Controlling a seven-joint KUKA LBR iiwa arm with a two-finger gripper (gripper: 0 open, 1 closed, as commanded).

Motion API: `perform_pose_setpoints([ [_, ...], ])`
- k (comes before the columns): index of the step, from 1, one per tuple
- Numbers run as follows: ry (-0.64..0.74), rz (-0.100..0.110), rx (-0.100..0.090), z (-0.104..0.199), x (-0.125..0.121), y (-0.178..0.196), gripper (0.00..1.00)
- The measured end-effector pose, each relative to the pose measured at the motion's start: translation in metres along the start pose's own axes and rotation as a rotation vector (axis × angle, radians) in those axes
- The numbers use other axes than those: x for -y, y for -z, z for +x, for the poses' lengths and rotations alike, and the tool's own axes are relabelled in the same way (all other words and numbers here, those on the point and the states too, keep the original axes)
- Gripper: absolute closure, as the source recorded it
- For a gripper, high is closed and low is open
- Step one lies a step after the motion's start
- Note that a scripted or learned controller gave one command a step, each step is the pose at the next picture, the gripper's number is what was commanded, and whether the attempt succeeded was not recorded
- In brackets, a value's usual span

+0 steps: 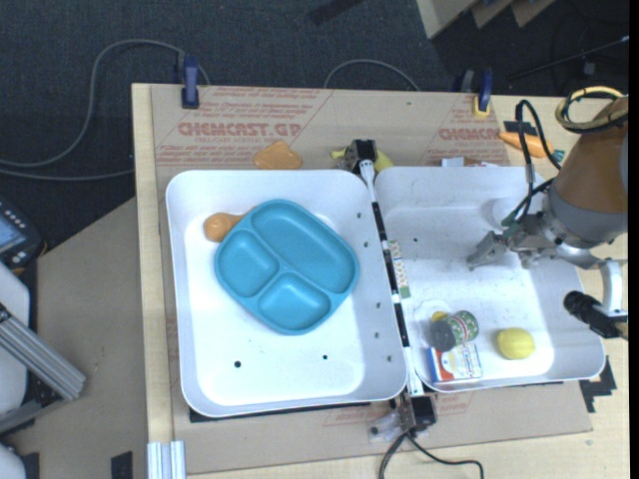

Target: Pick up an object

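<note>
Here the claw (496,248) hangs low over the right bin (449,203), and I cannot tell its state. A yellow ball (515,343), a small can (454,328) and a card (458,364) lie apart at the bin's near end. The left bin (200,267) holds a blue tray (287,265).

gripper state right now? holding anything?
Gripper: over the right bin, well clear of the yellow ball and small can; open or shut cannot be told, nothing visibly held.
</note>
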State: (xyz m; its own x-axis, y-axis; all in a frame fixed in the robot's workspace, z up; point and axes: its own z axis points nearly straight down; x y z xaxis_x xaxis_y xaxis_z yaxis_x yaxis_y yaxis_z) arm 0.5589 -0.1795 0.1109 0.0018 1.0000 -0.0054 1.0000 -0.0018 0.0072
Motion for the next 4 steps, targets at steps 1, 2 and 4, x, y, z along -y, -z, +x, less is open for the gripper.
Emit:
perform_pose_setpoints([
  [1, 0.005, 0.013, -0.009, 0.078, 0.063, 0.026, 0.0],
  [2, 0.002, 0.002, -0.007, 0.087, 0.078, -0.026, 0.0],
  [4, -0.002, 0.001, 0.0, 0.033, 0.079, 0.022, 0.0],
])
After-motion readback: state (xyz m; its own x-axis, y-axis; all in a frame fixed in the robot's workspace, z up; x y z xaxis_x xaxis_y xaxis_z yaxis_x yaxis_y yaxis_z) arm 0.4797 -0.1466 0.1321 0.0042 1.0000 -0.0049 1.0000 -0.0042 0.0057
